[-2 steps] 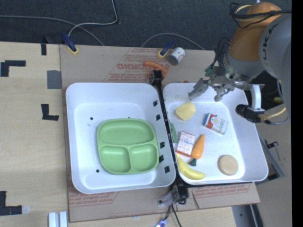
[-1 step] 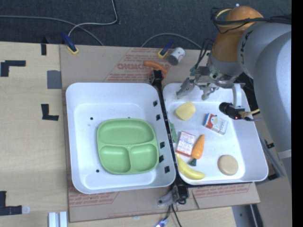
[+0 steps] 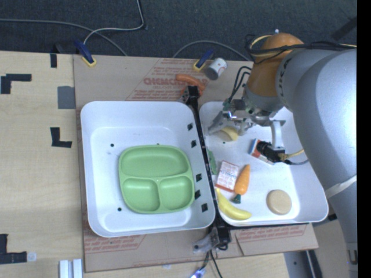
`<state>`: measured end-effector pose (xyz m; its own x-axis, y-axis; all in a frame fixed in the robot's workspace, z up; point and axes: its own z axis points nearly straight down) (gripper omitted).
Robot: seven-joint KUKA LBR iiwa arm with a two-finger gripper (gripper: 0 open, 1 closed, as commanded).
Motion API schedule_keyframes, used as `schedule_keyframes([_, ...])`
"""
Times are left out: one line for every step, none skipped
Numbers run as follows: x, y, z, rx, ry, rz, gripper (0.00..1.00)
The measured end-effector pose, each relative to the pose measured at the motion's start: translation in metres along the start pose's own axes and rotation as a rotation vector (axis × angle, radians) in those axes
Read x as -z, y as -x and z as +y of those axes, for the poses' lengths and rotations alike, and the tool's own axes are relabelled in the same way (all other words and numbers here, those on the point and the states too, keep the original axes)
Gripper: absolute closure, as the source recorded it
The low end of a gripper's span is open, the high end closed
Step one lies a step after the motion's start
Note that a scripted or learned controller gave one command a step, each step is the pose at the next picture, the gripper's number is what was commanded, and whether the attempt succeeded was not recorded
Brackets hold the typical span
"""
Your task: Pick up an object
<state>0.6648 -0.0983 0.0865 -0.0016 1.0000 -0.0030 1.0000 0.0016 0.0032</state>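
Dark carpet lies behind a cardboard-covered bench on which two shallow white bins are set side by side. The left white bin [image 3: 93, 155] is occupied by a pale green plastic plate with three compartments [image 3: 156, 177]. The right white bin [image 3: 307, 198] is entered from the right by the grey arm, whose orange band [image 3: 268, 68] is seen above the wrist.

The two-finger gripper [image 3: 227, 120] is lowered into the far left corner of the right bin. Whether anything is held cannot be told, since the tip is blurred and partly hidden by the wrist. A small pale yellowish object [image 3: 230, 134] is seen just below the tip, touching or almost touching it; its kind cannot be made out, and its long axis cannot be read.

Further toward the near edge are found a red-and-white printed packet [image 3: 226, 175], a small orange carrot [image 3: 242, 180] with its length running roughly toward and away from the camera, a yellow banana [image 3: 233, 209] lying along the near wall, and a round tan disc [image 3: 279, 201].

The pale object is judged the likeliest target, as it lies directly under the gripper, while the others are set well apart toward the near side.
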Motion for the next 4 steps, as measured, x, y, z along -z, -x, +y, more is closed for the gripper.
schedule_keyframes([0.018, -0.002, 0.006, 0.004, 0.019, 0.0, 1.0])
schedule_keyframes([0.017, -0.002, 0.006, 0.004, 0.019, 0.0, 0.0])
schedule_keyframes([0.0, 0.053, -0.031, -0.002, -0.001, 0.0, 0.0])
schedule_keyframes([0.0, 0.027, -0.084, -0.001, -0.001, 0.002, 0.0])
